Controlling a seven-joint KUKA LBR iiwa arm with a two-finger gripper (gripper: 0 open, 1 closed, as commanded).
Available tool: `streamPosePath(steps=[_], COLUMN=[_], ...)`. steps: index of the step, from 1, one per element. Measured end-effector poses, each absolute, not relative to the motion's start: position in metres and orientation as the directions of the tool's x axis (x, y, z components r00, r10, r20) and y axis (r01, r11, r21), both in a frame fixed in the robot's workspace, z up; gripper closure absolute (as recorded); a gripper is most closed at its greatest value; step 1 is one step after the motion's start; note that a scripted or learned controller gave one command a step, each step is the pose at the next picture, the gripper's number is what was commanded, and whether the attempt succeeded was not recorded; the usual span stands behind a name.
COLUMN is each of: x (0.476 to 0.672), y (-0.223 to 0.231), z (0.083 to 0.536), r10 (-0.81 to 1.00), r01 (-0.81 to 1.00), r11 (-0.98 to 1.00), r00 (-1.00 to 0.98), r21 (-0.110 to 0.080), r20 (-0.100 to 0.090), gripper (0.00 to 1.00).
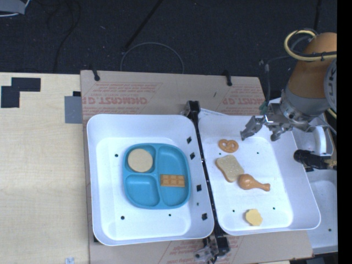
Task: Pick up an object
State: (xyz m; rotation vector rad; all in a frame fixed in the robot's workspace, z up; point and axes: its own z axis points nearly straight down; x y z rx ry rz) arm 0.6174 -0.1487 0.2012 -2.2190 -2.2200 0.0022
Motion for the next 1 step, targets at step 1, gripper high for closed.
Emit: streamPosePath(steps=[1], x=[0.6094], y=[-0.1550], z=[0.1502], r10=[1.000], r01=[1.000], r11=[0.000], r00=[0.000], r21=[-0.008], r20=[0.001], gripper=[0.00])
